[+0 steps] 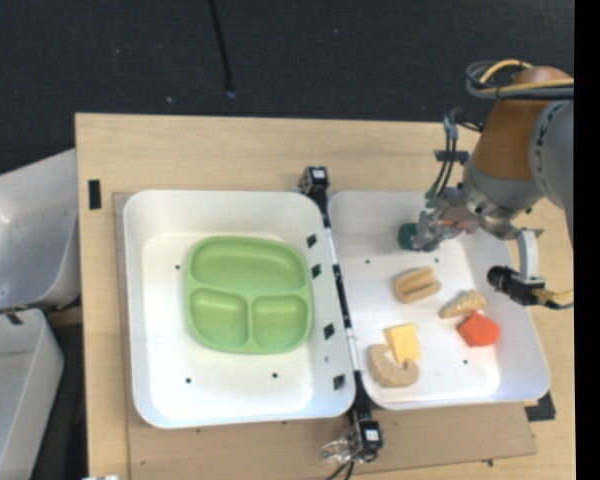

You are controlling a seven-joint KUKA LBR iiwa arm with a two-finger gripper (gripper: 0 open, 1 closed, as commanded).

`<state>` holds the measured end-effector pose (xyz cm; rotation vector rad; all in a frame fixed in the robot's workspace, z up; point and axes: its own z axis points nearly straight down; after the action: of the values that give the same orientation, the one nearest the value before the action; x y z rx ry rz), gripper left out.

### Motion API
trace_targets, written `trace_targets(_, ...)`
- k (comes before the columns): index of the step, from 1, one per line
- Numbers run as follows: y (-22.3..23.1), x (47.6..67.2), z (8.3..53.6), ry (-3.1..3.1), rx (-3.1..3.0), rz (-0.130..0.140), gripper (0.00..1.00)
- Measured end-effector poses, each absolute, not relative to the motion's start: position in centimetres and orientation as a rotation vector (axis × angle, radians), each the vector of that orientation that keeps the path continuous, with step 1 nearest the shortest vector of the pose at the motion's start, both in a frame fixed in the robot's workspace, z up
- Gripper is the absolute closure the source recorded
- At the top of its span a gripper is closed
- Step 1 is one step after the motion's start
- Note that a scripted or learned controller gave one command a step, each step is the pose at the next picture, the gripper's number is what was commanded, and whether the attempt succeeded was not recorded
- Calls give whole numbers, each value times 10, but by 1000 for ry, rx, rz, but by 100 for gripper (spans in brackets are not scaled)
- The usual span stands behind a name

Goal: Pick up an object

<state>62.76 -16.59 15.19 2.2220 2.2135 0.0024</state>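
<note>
My gripper (432,226) hangs low over the far part of the right bin (515,373), coming in from the right. A small dark green object (411,236) lies right at its left side, touching or nearly touching it. Nearer the camera lie a tan bread roll (417,284), a pale tan wedge (461,303), an orange-red block (479,330), a yellow cheese-like piece (403,342) and a tan curved piece (391,369). None of them is seen between the fingers.
The left bin (155,368) holds a light green divided plate (248,292) in its middle. A ridge with black clips (336,288) separates the two bins. Wooden bench (230,148) borders both bins.
</note>
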Motion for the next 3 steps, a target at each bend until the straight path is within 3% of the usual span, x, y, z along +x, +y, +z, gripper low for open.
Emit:
trace_targets(2, -164, 631, 270, 2219, 2214, 6, 100)
trace_targets(3, -116, 633, 259, 2226, 2216, 0, 100)
